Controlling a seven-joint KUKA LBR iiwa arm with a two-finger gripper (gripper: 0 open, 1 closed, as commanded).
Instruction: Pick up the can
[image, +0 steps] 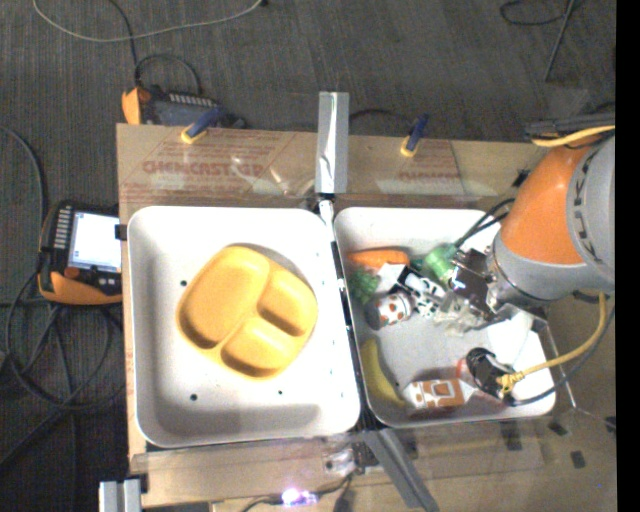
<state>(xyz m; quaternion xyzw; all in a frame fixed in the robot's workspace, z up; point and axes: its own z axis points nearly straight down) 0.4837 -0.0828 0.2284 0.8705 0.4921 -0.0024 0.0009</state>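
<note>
Both bins (150, 330) are coloured white, and the bench (240, 165) beneath them is tan with faded red lettering. Well to the left of the gripper (455, 290), a yellow divided plate (250, 310) is seen. Just left of the gripper, a can (392, 310) marked in red, white and dark patches is found, and beside it a black-and-white patterned piece (425, 288). Green is shown by an object (438, 262) just above the gripper, and orange by one (375, 258) further left. Below the gripper, an orange-brown box (435, 393) with a white patch is seen, and a yellow banana (378, 372) beside it. The arm (560, 230) is grey with an orange band.
</note>
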